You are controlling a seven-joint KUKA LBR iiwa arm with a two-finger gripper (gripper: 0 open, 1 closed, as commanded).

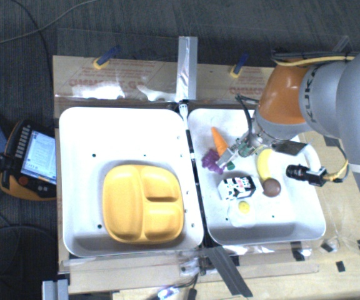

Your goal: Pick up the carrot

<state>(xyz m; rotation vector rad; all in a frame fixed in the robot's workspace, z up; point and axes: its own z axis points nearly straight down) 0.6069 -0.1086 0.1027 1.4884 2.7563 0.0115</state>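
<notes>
The carrot [219,140] lies in the right bin [305,227], near its left wall, and the gripper [232,158] hovers just beside its lower end. Approach step, by the look; finger state cannot be told. Next: centre over it, then descend.

Dark grey carpet [74,11] with cables [17,14] surrounds what looks like a wooden bench [67,74].

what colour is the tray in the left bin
Yellow: the compartment tray in the left bin, seen in the camera view.
</notes>
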